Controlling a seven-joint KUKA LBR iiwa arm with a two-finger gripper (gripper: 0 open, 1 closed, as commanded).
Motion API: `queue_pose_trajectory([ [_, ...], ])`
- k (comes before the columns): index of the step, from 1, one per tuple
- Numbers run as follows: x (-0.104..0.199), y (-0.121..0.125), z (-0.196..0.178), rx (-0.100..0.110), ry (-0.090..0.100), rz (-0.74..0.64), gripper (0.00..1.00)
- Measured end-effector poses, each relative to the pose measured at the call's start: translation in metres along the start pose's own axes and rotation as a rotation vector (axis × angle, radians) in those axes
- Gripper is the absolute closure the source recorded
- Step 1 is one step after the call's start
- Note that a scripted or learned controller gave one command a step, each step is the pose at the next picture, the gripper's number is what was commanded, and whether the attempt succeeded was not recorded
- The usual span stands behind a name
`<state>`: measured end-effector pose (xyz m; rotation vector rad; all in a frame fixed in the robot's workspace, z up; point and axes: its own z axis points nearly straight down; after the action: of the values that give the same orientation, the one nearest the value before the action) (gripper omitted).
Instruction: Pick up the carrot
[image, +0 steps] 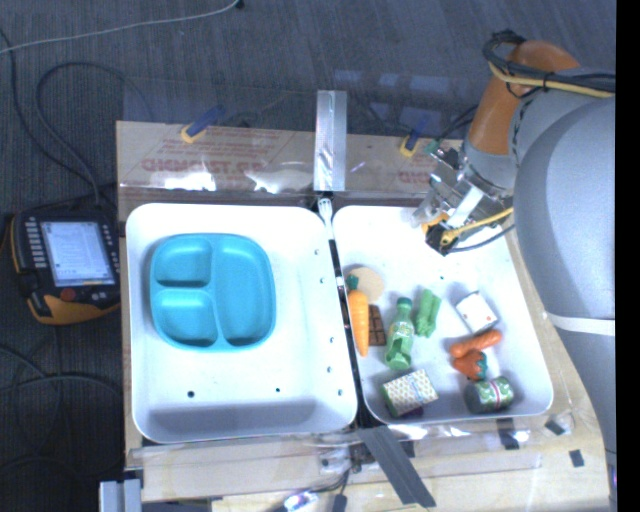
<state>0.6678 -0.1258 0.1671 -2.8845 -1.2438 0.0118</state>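
Camera view
Carrot (357, 318): lies in the right bin (525, 300), close against that bin's left wall, its green top toward the far end and its orange tip toward the near end.
Neighbours: a tan round piece (368, 281) sits just beside the carrot's top; a brown bar (376, 326) lies against its right side; a green bottle (401, 335) is a little further right.
Other contents of the right bin: a checked packet (409, 392), a dark can (490, 394), a white box (476, 310) and an orange-red item (472, 349).
Left bin (140, 300): holds a blue divided tray (212, 290).
Gripper (440, 222): sits over the far right corner of the right bin, well apart from the carrot.
Jaws: how they stand cannot be told from this angle; nothing is seen between them.
Arm (565, 200): reaches in from the right, its orange band above the wrist.
Done so far: nothing, by the look of it; the carrot rests untouched on the bin floor.
Left to do: judging by the gap, travel left and nearer across the bin, descend over the carrot, close on it and lift.
Likely difficulty: the bin wall and the brown bar crowd both long sides of the carrot.
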Motion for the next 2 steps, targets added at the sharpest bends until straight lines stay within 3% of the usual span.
queue_pose_trajectory([
  [1, -0.0282, 0.0042, 0.0105, 0.001, 0.0, 0.48, 1.0],
  [2, -0.0281, 0.0038, 0.0042, 0.002, -0.008, 0.471, 1.0],
])
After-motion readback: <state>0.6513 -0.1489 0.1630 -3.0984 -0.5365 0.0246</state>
